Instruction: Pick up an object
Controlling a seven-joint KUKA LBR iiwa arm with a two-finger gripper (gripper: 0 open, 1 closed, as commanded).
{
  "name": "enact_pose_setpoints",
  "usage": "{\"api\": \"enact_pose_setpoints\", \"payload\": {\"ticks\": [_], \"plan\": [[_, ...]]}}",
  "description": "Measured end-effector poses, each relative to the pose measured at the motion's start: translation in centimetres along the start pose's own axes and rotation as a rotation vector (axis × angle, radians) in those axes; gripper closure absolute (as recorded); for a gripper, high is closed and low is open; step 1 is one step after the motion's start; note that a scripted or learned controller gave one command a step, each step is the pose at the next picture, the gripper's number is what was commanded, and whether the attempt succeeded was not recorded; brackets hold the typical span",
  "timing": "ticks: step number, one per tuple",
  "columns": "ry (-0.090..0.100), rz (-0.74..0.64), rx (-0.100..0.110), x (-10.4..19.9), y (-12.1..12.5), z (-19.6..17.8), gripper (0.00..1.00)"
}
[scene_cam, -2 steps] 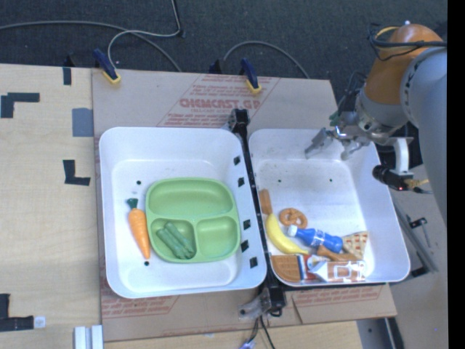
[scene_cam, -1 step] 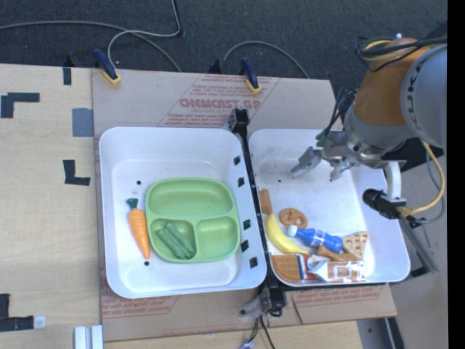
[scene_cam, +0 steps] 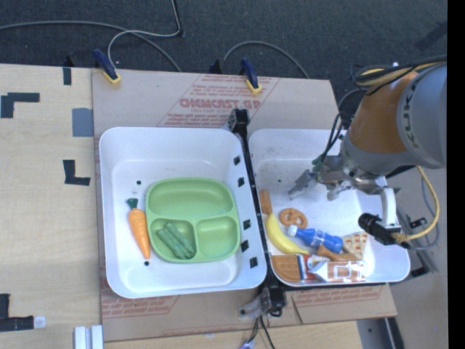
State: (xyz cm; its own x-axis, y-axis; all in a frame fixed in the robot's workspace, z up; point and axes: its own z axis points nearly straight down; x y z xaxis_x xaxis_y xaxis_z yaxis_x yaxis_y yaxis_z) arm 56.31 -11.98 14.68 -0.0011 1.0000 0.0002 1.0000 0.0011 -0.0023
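So the arm (scene_cam: 396,118) reaches in from the right and the gripper (scene_cam: 320,182) hangs over the upper middle part of the right bin (scene_cam: 290,140), above bare white floor. Its two fingers are spread apart with nothing between them.

All the stuff to grab sits lower down in that same bin, bunched toward the front edge. There's a pretzel (scene_cam: 292,217) closest to the gripper, just below it. Right under that a banana (scene_cam: 280,237) curves along the left side, touching a blue bottle (scene_cam: 312,236) that lies on its side across the pile. A waffle (scene_cam: 355,244) sits to the right of the bottle, and a flat red and white packet (scene_cam: 336,270) lies at the front, with a brownish cookie-looking piece (scene_cam: 287,268) beside it. It's pretty crowded, things overlapping each other.

The left bin (scene_cam: 116,151) holds a green divided plate (scene_cam: 193,219) with green beans (scene_cam: 175,240) in one compartment, and a carrot (scene_cam: 138,228) lies just beside the plate's left edge.
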Motion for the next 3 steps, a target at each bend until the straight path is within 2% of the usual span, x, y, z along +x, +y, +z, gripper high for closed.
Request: {"api": "enact_pose_setpoints", "payload": {"ticks": [1,2,3], "plan": [[-0.002,0.002,-0.004,1.7,-3.5,5.3,0.0],[-0.005,0.001,-0.01,2.1,2.8,6.0,0.0],[-0.002,0.002,-0.007,1.1,-3.8,6.0,0.0]]}}
